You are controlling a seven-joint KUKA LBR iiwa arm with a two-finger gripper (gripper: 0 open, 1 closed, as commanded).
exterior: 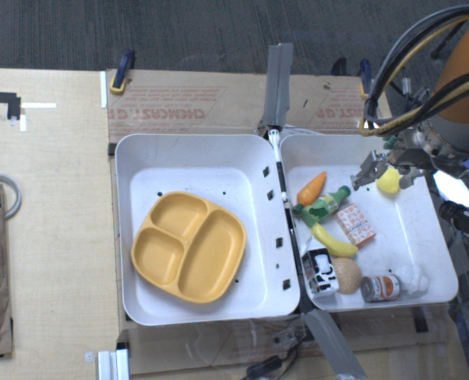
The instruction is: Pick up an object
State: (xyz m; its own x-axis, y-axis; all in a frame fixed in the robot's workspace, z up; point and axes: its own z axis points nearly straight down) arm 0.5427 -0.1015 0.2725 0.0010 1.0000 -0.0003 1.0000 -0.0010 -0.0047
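Tool on the lemon, grasp step.
Your tool (388, 172) straddles the lemon (388, 182) in the right bin (440, 244), fingers spread; close next, then lift.

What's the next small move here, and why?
Probably lower the claw a little onto the lemon. It sits right over that yellow fruit near the right bin's back wall, and nothing shows between its fingers, so the pick isn't made yet. The carrot and bottle lie farther left.

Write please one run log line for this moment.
arm: over right bin | claw: around yellow lemon, lift not confirmed | left bin: yellow plate
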